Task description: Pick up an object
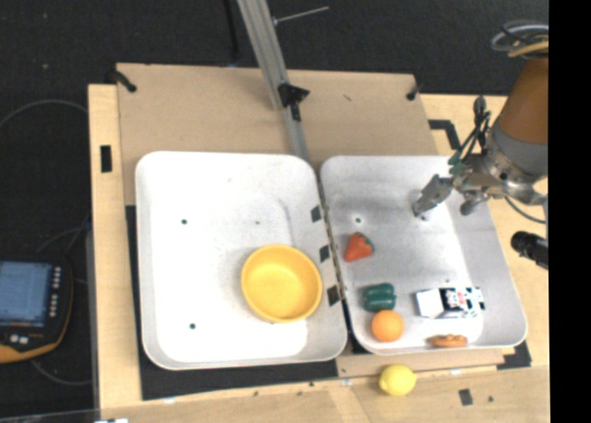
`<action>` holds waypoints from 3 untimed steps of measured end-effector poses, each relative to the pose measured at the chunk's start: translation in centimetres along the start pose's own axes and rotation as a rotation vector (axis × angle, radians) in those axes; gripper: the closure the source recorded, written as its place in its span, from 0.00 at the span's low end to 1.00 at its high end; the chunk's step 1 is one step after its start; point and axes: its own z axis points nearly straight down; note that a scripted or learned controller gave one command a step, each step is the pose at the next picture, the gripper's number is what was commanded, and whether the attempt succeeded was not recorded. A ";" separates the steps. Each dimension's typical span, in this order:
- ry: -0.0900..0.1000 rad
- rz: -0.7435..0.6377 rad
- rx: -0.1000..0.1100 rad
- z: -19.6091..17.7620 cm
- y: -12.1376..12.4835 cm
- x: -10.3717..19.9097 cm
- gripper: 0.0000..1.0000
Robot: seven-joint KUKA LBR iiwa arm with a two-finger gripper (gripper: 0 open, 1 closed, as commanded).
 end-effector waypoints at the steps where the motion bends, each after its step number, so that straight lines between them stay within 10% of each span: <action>1: 0.000 0.000 0.000 0.0 0.0 0.0 0.00; 3: -0.001 0.003 0.007 11.2 -0.1 1.3 0.00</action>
